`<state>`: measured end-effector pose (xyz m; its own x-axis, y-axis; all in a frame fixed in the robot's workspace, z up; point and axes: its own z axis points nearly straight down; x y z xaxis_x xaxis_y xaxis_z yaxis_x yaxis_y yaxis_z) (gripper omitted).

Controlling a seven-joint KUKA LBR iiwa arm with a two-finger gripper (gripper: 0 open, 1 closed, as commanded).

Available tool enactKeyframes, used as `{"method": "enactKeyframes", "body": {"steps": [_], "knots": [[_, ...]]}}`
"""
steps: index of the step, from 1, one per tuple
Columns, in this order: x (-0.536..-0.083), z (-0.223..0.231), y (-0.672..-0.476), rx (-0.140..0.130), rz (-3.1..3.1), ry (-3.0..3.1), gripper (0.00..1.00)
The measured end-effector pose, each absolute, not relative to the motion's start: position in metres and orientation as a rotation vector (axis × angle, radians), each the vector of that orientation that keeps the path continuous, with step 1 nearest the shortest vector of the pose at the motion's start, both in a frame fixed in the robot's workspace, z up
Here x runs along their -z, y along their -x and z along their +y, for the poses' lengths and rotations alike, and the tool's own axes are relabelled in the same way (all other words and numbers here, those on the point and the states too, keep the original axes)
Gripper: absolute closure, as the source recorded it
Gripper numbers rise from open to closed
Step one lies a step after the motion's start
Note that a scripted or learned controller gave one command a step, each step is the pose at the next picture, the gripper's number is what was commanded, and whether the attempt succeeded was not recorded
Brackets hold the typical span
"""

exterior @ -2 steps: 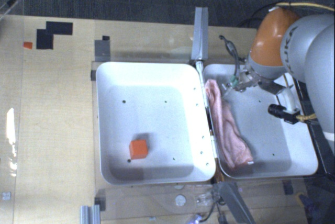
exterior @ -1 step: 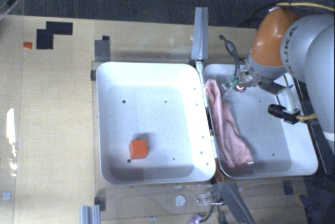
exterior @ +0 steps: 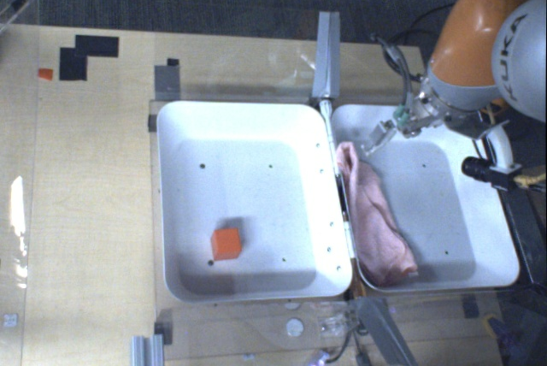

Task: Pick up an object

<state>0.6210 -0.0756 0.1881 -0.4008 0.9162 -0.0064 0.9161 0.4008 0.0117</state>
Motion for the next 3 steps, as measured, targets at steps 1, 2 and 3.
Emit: {"method": "enactKeyframes", "body": {"steps": [1,2,3], "knots": [[-0.097,-0.094,-0.606,-0.008,2.671,-1.636,0.0],[-0.092,-0.092,-0.574,-0.015,2.688,-1.588,0.0],[-0.105,-0.089,-0.578,-0.025,2.685,-1.581,1.0]]}}
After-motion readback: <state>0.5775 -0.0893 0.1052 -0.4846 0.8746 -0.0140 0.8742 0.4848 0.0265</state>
